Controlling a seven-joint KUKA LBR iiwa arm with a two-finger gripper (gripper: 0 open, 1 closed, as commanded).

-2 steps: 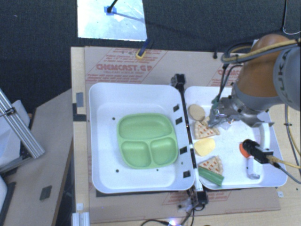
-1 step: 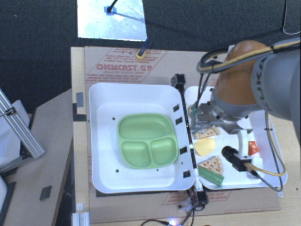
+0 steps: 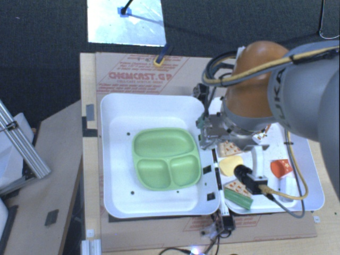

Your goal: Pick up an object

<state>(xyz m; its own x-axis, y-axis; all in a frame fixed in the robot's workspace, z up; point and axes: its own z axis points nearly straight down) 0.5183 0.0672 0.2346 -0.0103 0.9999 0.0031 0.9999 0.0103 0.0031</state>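
Grey arm with orange wrist band (image 3: 255, 78) over right white bin (image 3: 313, 193), gripper (image 3: 234, 142) low above toy food, finger state cannot be told, yellow round piece (image 3: 229, 165), red piece (image 3: 280, 168), green block (image 3: 238, 198) lying in that bin, green three-compartment plastic tray (image 3: 164, 158) in left white bin (image 3: 122, 110).

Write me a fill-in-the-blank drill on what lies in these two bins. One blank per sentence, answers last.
1. The left bin holds a green tray with ____ compartments.
2. The arm hangs over the ____ bin.
3. The yellow disc lies in the ____ bin.
4. The red piece lies to the ____ of the yellow disc in the picture.

Missing words: three; right; right; right
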